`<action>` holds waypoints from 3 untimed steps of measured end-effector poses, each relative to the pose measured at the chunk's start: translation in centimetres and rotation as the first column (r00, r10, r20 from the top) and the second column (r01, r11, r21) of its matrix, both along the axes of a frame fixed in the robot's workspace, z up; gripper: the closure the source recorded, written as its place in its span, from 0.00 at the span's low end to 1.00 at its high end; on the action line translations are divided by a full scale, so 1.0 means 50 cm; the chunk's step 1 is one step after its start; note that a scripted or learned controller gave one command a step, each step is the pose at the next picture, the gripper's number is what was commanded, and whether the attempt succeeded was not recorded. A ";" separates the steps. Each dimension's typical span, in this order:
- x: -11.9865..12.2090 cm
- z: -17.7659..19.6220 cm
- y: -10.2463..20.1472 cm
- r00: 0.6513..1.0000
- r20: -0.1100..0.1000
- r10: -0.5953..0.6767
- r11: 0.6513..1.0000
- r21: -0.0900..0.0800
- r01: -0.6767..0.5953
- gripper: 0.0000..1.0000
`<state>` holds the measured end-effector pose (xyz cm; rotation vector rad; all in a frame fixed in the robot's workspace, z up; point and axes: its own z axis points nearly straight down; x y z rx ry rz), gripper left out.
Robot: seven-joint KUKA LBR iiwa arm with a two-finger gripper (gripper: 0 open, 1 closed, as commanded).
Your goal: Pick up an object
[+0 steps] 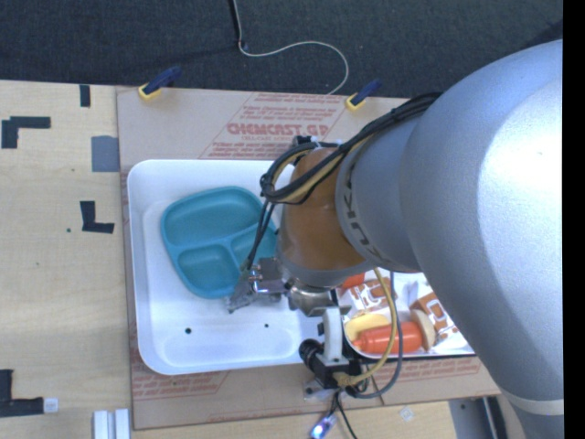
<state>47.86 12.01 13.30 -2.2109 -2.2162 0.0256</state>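
White left bin (146,245) holds a stiff, light teal plate (210,236); end effector (245,295) at its near rim, the best hold, state unclear

Table (55,273): a board (274,131) lies on it, bearing two bins side by side. Left bin (146,245): a divided tray (210,240) in its far half. Gripper (245,298): over the left bin, at the tray's near right edge. Right bin (457,341): mostly under the arm (439,218); toy food (388,332) shows in its near part. Two clamps (160,82) sit at the board's far edge.
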 end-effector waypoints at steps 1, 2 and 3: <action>0.024 0.425 0.144 0.999 0.035 0.007 1.000 0.012 -0.008 0.00; 0.020 0.425 0.137 1.000 0.016 0.002 1.000 0.002 -0.002 1.00; 0.007 0.376 0.231 1.000 0.015 0.003 1.000 0.002 -0.003 1.00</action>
